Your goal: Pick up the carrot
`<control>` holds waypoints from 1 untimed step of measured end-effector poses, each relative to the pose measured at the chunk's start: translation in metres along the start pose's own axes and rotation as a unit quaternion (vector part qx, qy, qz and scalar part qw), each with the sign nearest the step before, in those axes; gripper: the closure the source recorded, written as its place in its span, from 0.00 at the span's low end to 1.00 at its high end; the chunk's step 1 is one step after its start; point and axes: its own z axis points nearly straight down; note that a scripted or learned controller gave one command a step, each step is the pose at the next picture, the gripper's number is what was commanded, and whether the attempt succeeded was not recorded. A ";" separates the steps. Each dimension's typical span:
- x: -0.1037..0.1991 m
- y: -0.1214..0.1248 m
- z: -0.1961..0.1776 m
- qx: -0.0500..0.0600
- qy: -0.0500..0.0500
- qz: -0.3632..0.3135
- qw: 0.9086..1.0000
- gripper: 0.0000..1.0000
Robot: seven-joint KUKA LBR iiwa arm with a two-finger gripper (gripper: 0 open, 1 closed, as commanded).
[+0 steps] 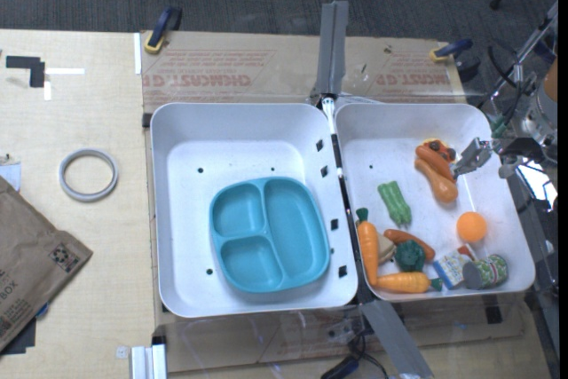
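Bottom edge of the right bin (524,217) is nearest: a carrot (401,283) lies flat along the lower wall, with a small carton (450,269) and a can (486,271) on its side just right of it. Second carrot (367,248) stands lengthwise against the left wall of that bin, green top pointing to the upper part of the frame. Between the two sit a broccoli piece (410,256) and a thin red-orange pepper (410,240). Either carrot counts for the task (I'd take the left one, less crowded).

End effector (469,158) is at the right middle of the frame, low over the hot dog (437,169) in the upper right of the bin. Can't tell its state, too small and dark. Nothing seen held.

Step, as I judge it: approach not yet on target. Next move calls for a shift toward the lower left of the bin, aligning across the carrot's width, then a descent.

Also there: green pickle (395,203), orange ball (471,226). Left bin (177,191) holds a blue divided plate (268,233).

Writing: red print on the cardboard sheet (222,71) at top reads upside down, not legible for certain. Brown box (27,266) at lower left of the table (71,120) shows "BOX". Tape roll (89,174) beside it.
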 end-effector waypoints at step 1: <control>-0.040 0.009 0.082 -0.001 -0.001 -0.005 1.000 0.00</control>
